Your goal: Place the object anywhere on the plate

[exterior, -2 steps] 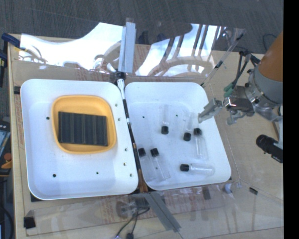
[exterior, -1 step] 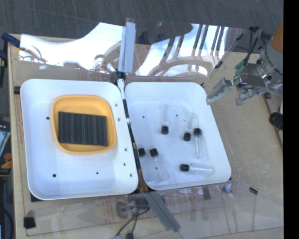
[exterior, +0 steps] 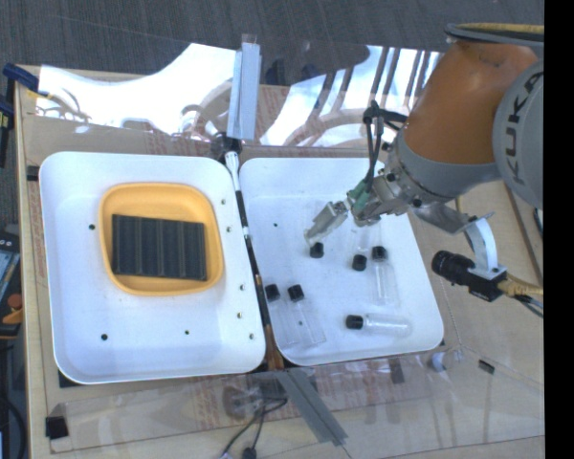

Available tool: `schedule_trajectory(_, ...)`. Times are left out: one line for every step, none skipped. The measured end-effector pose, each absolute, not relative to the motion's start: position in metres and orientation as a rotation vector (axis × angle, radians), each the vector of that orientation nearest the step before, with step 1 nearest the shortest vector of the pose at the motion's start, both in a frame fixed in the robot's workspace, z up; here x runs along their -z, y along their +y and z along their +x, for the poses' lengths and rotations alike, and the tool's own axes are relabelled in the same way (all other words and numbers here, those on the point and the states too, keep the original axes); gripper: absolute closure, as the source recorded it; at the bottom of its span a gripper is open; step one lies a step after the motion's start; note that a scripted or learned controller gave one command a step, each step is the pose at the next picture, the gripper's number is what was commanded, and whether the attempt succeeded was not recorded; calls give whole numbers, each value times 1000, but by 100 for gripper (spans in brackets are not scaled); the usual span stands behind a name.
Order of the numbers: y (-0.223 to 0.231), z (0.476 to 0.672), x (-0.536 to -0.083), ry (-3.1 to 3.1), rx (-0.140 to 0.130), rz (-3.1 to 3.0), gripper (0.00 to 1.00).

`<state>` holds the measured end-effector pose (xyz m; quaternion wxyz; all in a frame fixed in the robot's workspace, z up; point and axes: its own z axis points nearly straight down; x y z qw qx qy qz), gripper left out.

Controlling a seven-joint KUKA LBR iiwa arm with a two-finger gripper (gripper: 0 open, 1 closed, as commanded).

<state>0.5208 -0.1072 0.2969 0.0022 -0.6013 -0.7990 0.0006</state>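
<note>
Several small clear vials with black caps lie scattered in the right bin [exterior: 416,323]: one near the front [exterior: 378,324], another beside the bin's left wall [exterior: 295,306], and one more by the middle [exterior: 381,271]. The yellow plate [exterior: 163,206] sits in the left bin [exterior: 67,333] on the desk. The gripper [exterior: 327,222] hovers over the right bin; its jaws look slightly parted and hold nothing. A vial is probably light, rigid, smooth and prone to roll or slip, so gripping across the middle of its body seems safest.
</note>
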Motion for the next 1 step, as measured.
schedule_trajectory(-177, 527, -201, -2842, -2, -1330, 0)
